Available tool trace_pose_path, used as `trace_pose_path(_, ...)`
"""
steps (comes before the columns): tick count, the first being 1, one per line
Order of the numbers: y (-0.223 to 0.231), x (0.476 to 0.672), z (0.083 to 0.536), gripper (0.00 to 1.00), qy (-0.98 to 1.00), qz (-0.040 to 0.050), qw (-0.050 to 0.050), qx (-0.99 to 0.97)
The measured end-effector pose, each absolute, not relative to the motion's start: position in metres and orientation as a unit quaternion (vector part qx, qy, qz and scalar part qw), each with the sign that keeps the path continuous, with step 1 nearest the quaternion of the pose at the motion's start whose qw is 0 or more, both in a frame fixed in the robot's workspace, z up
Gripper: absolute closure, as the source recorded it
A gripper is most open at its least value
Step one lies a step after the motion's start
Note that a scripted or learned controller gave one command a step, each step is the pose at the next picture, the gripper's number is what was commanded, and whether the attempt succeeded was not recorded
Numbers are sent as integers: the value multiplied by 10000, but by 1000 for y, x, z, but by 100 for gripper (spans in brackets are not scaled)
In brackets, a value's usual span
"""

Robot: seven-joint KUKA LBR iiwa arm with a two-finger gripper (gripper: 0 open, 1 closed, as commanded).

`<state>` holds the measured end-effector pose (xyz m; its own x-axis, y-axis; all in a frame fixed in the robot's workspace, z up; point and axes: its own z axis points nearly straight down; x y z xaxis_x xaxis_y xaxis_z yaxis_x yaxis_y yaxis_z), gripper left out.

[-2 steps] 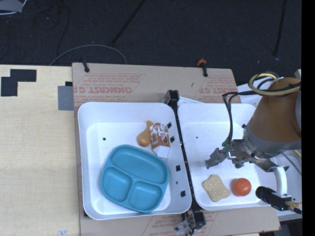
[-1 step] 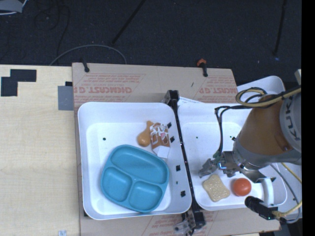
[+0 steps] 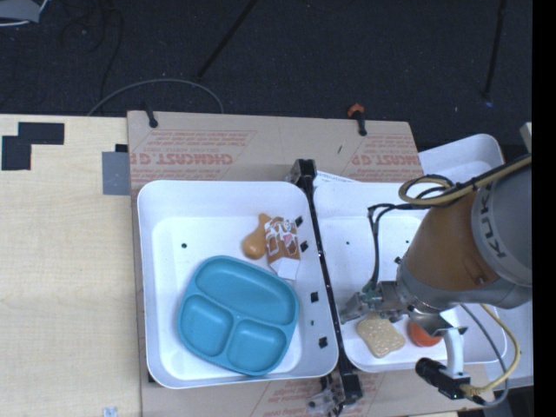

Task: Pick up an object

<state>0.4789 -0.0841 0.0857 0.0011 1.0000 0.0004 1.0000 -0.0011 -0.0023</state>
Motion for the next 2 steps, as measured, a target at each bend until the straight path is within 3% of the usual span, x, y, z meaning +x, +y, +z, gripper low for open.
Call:
trace_pose_path(1,-85,480,98,100,-7049,2,11,-7093)
trace_pose_path(2,-90,479,140,100,-7057,3,5,-7085)
